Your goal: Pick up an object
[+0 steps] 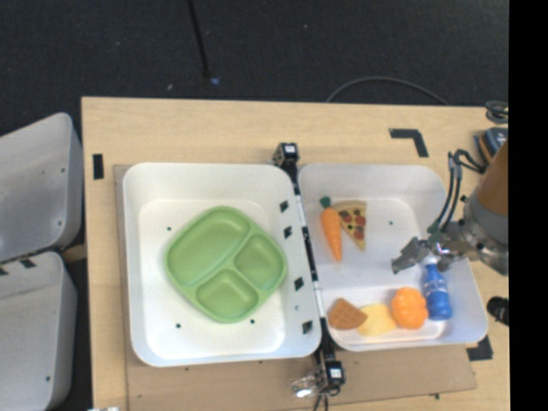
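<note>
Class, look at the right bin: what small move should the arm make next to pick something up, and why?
Probably lower the gripper slightly toward the blue bottle, which lies just below it in the view; nothing is visibly held yet.

Bare floor mid right bin (pixel 385 234); toys crowd its near edge.

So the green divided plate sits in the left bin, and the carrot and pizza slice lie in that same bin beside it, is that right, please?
Not quite. The green divided plate is in the left bin, but the carrot and pizza slice lie in the right bin, side by side near its far left corner, as the camera view shows.
</note>
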Robot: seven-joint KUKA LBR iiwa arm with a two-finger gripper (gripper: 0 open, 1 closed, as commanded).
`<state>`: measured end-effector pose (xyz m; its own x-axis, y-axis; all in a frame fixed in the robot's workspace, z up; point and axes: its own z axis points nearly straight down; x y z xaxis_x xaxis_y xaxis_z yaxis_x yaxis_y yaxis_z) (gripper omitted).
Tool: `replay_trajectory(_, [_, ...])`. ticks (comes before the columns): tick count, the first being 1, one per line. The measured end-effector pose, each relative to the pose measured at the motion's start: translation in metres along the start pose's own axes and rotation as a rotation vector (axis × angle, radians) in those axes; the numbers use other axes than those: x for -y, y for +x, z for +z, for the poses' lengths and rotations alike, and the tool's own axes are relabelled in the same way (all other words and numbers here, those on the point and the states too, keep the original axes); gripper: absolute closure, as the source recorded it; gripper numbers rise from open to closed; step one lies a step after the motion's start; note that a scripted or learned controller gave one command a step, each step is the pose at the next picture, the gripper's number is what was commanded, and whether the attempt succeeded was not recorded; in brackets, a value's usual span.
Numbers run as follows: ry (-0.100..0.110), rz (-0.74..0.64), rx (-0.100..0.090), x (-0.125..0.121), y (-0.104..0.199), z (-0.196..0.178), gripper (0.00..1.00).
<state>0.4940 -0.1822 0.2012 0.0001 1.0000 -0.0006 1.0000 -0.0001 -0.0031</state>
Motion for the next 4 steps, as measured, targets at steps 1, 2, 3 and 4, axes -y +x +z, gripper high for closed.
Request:
replay_trajectory(1, [-0.001,0.001,0.001,-0.007,-0.008,0.056,0.0])
replay_trajectory(2, [0.0,0.001,0.0,-0.007,-0.009,0.103,0.0])
replay_trajectory(3, [-0.006,0.006,0.001,-0.008,-0.01,0.09,1.0])
replay_trajectory(4, [-0.008,-0.001,0.001,-0.002,-0.005,0.04,1.0])
